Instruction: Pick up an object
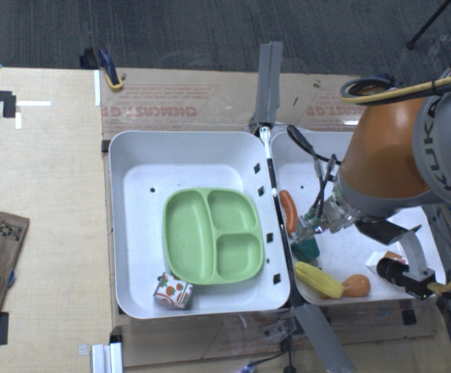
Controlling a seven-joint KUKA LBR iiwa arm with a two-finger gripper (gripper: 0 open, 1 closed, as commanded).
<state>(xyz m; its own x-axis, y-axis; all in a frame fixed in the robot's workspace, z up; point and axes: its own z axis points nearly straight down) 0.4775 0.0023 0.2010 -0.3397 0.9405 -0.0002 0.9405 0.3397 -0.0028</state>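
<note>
My gripper (312,225) hangs low over the left side of the right bin (342,142), under the arm's orange band. Just below its tip lies a dark teal block (305,249). To the gripper's left an orange-red sausage (288,208) rests along the bin's left wall. Near the front of the bin a yellow corn cob (319,280) lies beside a small orange fruit (356,286). The arm covers much of the bin's right half.
The left bin (132,208) holds a green divided plate (212,235) and a small red-and-white carton (173,292) at its front. A grey divider bar (269,92) runs between the two bins.
</note>
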